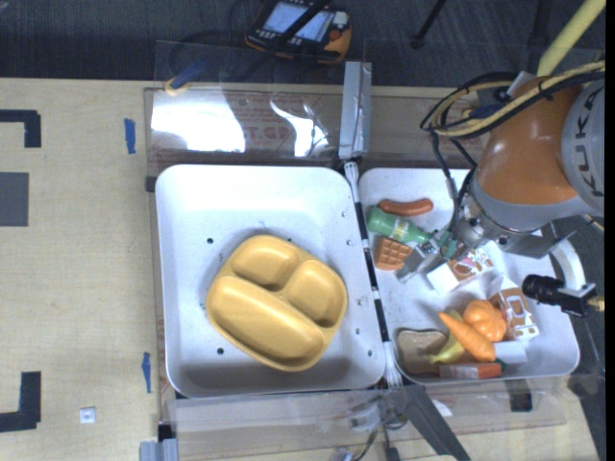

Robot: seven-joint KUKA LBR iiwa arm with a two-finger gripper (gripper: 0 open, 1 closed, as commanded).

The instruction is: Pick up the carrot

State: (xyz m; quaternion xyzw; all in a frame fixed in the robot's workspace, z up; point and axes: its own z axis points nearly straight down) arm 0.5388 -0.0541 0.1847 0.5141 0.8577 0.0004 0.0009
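The carrot (463, 335) is a short orange cone lying at a slant in the front half of the right bin (562, 353), beside an orange fruit (486, 319). My gripper (430, 254) hangs over the middle of that bin, left of and behind the carrot, clear of it. It points down and to the left toward a waffle (389, 254). The grey arm with its orange band (527, 161) covers the bin's back right part.
Around the gripper lie a sausage (405, 206), a green bottle (395, 226) and a white carton (463, 269). A bread slice (417, 345) and a small box (520, 317) flank the carrot. A large yellow bread-like lump (277, 301) sits in the left bin (183, 209).
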